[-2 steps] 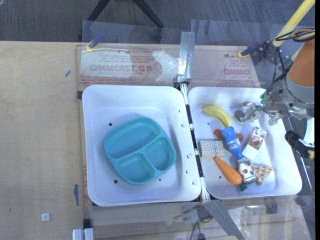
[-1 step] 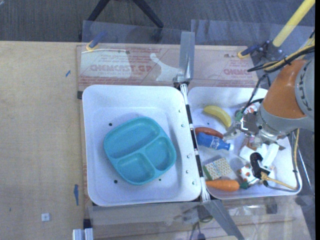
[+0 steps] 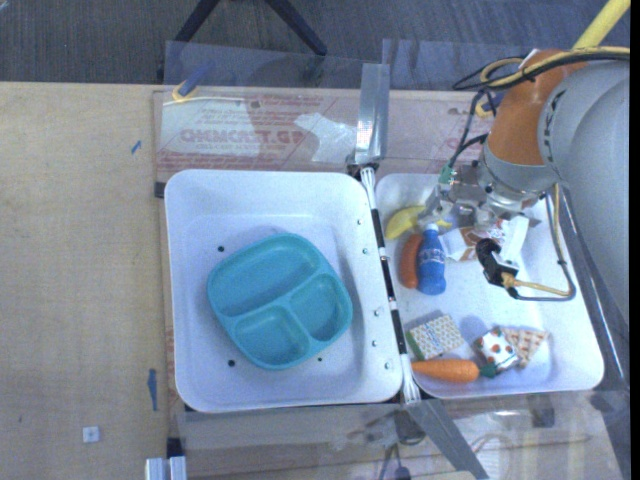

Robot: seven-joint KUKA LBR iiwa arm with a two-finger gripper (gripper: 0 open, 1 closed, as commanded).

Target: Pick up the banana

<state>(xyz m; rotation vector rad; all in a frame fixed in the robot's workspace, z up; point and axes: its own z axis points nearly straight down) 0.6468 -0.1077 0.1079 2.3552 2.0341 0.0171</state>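
Note:
The banana (image 3: 402, 221) is a short yellow piece lying in the right bin's far left corner, close to the divider. Just in front of it a blue bottle (image 3: 431, 260) stands beside an orange-red sausage-shaped toy (image 3: 409, 261). My gripper (image 3: 455, 206) hangs low over the right bin, immediately right of the banana and above the bottle's cap. The grey wrist with its orange band (image 3: 520, 118) covers the bin's far right part. Nothing is seen held by the gripper.
The left bin (image 3: 200, 208) holds a teal divided plate (image 3: 280, 300). Along the front of the right bin (image 3: 585, 363) lie a carrot (image 3: 447, 370), a checkered block (image 3: 433, 335), a small red-and-white toy (image 3: 493, 349) and a pizza slice (image 3: 527, 342). A black and yellow cable (image 3: 520, 286) loops beside the gripper.

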